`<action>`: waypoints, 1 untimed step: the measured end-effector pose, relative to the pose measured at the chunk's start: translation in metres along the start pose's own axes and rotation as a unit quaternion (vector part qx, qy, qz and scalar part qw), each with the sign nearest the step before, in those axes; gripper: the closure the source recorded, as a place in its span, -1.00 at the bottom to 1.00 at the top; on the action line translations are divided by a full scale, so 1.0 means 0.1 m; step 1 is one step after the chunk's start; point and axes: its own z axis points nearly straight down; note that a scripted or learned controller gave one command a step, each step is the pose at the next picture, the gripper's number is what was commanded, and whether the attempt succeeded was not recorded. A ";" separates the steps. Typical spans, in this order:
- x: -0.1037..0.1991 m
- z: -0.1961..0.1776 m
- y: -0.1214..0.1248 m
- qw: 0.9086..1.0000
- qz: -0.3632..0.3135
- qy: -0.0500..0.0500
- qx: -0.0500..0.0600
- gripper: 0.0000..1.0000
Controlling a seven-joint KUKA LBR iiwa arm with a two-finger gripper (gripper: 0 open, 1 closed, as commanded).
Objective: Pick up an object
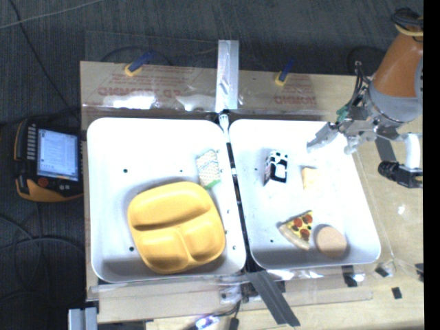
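Objects for picking lie in both white bins on the counter; in the right bin we see a small black-and-white item near the far left part, with a pale yellowish block just beside it to the right; nearer the front of that bin a toy pizza slice lies touching or almost touching a round tan piece on its right. In the left bin a large yellow divided tray takes up the front middle; a small green-and-white patterned piece sits just beyond its far right corner, close to the wall shared by the two bins. The arm, grey with its orange band, comes in from the right; its pincer hangs over the far right corner of the right bin, pointing leftward, apart from every object; we see nothing between its fingers, and whether they are parted or closed we cannot tell at this angle. Beyond the bins a clear plastic sheet is held down by blue-and-yellow clips; off the counter to the left a handheld control pendant with a lit screen lies on the dark floor.
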 end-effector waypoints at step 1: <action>0.81 1.22 0.44 1.000 0.020 -0.004 -0.005 -1.00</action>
